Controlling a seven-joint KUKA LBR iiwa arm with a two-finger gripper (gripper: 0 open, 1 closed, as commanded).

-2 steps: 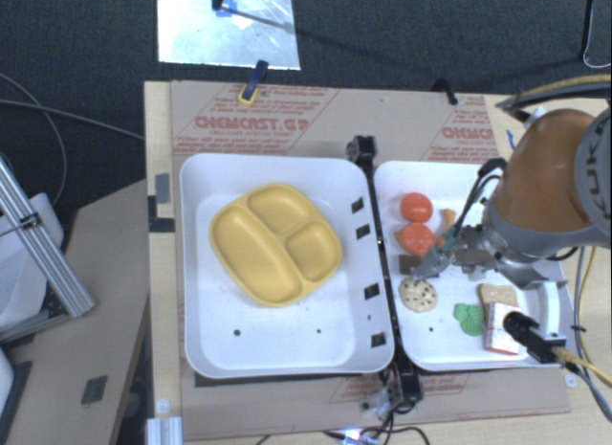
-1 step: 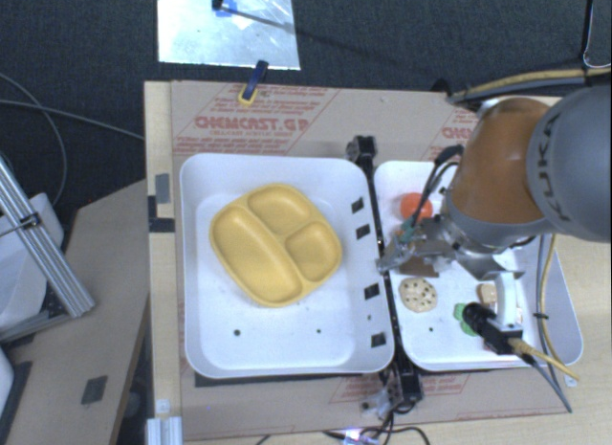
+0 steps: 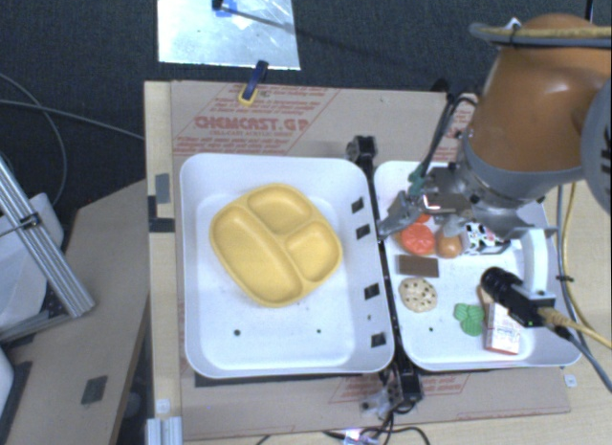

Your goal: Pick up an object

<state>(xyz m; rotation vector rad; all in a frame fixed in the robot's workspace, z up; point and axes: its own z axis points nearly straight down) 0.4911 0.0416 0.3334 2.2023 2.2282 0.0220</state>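
Two white bins sit side by side on the counter. The hand hangs low over the right bin; whether it grips anything cannot be told. Just below it lie an orange tomato-like toy and a small orange ball, then a brown block and a cookie. Far to its left, a yellow divided plate fills the left bin.

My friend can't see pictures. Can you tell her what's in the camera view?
A robot arm reaches over the right white bin, which holds toy food including a tomato and a cookie. The left white bin holds a yellow divided plate.
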